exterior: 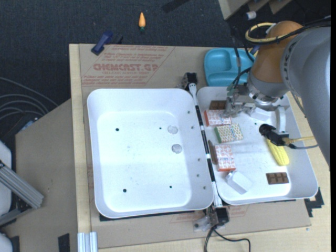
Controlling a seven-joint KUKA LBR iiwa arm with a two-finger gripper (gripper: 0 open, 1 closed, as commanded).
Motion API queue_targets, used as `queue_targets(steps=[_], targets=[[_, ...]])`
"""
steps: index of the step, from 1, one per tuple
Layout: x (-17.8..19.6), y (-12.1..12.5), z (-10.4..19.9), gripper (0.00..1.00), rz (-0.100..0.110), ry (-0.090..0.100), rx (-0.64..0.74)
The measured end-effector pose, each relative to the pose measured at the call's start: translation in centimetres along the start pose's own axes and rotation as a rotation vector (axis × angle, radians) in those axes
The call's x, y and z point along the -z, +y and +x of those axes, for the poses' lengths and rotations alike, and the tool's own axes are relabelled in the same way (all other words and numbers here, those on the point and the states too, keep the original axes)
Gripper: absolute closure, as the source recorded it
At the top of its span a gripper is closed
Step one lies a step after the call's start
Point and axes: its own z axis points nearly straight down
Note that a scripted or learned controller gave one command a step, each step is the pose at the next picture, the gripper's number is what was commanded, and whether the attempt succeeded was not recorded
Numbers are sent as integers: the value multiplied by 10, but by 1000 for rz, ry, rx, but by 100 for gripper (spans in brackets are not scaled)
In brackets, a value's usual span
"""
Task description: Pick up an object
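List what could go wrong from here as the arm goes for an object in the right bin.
1. The gripper sits over the far left corner of the right bin, where a brown packet, a red-and-white packet and a patterned packet crowd together; it may catch two or nudge one aside.
2. These packets look flat, so a grasp may slip off.
3. The bin's wall and the divider are close, so the gripper could strike them.

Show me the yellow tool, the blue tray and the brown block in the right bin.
yellow tool [278, 152], camera view, middle of handle
blue tray [223, 67], camera view, its floor
brown block [276, 178], camera view, top face
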Motion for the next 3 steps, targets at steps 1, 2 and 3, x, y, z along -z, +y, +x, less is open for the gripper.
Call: queue_targets(steps=[1, 2, 3], targets=[[0, 0, 0, 0, 1, 0, 0], [-12, 21, 8, 0, 5, 0, -1], [-1, 23, 9, 100, -1, -1, 0]])
